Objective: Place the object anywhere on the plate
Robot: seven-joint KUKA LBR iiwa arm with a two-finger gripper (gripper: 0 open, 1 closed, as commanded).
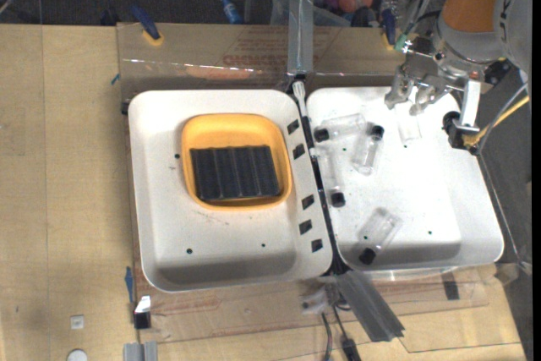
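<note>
Hovering over the upper edge of the right bin (473, 207), the pincer (409, 97) points down with its two pale fingers (397, 94) a little apart and with nothing between them. Grey wrist and orange band rise from it toward one o'clock, out to the picture's upper right corner.

Just below the fingertips, at about seven o'clock from them, a clear plastic bottle with a black cap (347, 129) lies on its side on the bin floor, and a second clear piece (366, 155) lies touching or just beside it; I cannot tell which. Farther off at six o'clock, near the bin's lower edge, another clear bottle (376, 231) lies tilted, black cap toward seven o'clock.

Well apart, at nine o'clock, the left bin (161, 249) holds the yellow plate (196, 134), and a dark ribbed slab (235, 173) lies flat on it.
</note>
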